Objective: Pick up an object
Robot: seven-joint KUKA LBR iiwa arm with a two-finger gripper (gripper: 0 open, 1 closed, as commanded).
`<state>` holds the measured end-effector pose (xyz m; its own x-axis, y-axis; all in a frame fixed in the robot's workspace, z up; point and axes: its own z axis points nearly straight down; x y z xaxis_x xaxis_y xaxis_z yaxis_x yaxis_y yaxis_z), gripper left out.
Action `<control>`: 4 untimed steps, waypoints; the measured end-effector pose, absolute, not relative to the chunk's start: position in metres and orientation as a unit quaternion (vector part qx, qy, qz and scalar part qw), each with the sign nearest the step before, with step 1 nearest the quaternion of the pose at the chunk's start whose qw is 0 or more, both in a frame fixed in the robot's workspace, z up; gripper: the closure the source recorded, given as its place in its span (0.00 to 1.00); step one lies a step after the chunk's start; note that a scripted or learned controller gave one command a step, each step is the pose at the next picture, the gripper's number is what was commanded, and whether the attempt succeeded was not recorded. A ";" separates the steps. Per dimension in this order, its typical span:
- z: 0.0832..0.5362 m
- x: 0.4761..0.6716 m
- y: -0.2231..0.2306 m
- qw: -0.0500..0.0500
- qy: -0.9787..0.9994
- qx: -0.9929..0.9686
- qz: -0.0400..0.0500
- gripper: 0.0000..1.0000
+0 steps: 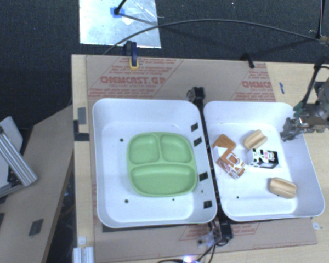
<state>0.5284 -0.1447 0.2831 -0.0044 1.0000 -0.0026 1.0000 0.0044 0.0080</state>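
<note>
1. Camera view: two white bins side by side on the bench; left bin (107, 147) holds a green divided plate (162, 164), lying flat near bin centre.
2. Right bin (312, 196) holds five small items, all loose on the floor.
3. Tan bread-roll shape (254, 139) sits at about 12 o'clock of the cluster, tilted.
4. Second bread roll (282, 187) lies at about 5 o'clock, well apart from the first.
5. Black-and-white carton (264, 158) lies between the two rolls, just below the upper one.
6. Orange wedge (224, 143) at 10 o'clock; red-and-white packet (231, 164) just beneath it, touching or nearly so.
7. Gripper (291, 129) sits at 3 o'clock, over the right bin's right rim, apart from every item.
8. Finger spacing: can't tell, too small and blurred. Nothing visible between them.
</note>
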 end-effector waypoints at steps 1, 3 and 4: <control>0.296 0.529 -0.145 0.001 0.709 0.705 0.001 1.00; 0.283 0.572 -0.040 0.001 0.711 0.704 0.001 1.00; 0.274 0.592 0.001 0.000 0.710 0.704 0.001 1.00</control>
<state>0.5924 0.0006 0.2737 -0.0090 1.0000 0.0009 1.0000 0.0090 0.0023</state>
